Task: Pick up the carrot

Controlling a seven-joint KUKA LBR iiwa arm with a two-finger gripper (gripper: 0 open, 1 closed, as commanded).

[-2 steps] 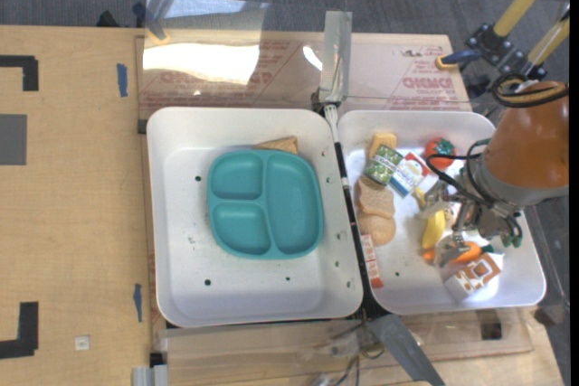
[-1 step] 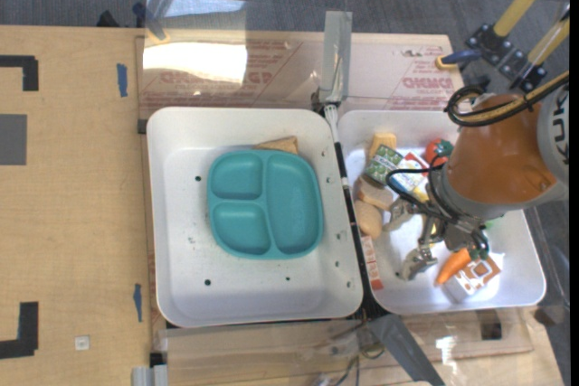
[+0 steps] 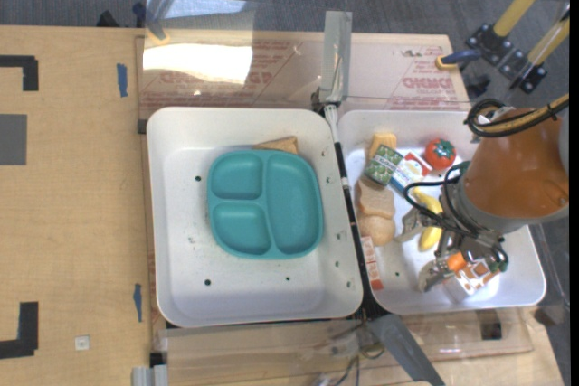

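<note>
A tan bench fills the left of the frame, grey floor above it. On it sit two white bins side by side. The left bin, centre frame, holds a teal divided plate with a tan slice poking out from behind its upper edge; the plate probably waits there as a drop spot.

The right bin is crowded with toy food: a green carton, a yellow block, pale bread-like pieces, a red tomato and a banana.

At the lower right the arm reaches down into this bin, its claw low over the floor of the bin. A small orange thing, likely the carrot, lies right at the claw. Cables and metal crowd the spot, so I cannot tell whether the claw is open, closed or gripping.
</note>
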